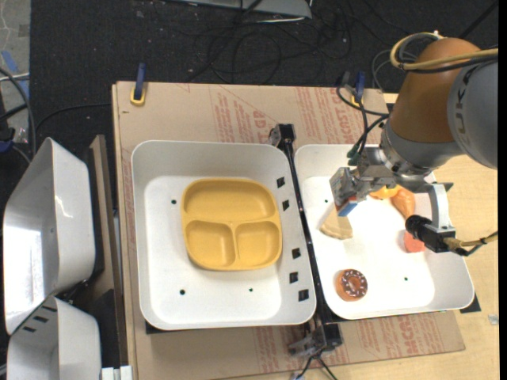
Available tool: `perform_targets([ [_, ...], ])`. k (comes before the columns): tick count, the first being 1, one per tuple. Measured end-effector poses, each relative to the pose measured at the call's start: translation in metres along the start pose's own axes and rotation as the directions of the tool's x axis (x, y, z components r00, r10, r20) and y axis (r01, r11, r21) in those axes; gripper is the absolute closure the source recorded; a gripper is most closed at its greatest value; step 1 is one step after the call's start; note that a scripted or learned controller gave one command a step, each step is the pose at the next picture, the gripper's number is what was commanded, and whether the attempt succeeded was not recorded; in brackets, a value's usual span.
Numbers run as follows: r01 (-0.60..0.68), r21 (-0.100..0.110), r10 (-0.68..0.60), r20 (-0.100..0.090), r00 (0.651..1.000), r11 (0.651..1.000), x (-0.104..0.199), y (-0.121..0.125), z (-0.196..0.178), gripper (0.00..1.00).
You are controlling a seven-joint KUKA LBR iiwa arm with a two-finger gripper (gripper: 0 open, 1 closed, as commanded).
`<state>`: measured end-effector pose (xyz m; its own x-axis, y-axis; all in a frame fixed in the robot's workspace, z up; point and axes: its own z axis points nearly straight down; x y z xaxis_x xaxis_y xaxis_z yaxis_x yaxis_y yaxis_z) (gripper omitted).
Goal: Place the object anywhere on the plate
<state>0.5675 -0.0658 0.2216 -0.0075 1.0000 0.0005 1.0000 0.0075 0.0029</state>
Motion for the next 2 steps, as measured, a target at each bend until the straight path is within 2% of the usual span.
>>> perform_targets([
  [2, 0.001, 0.001, -0.001, -0.001, 1.000, 1.000, 0.105, 0.038, 0.010, 1.00],
])
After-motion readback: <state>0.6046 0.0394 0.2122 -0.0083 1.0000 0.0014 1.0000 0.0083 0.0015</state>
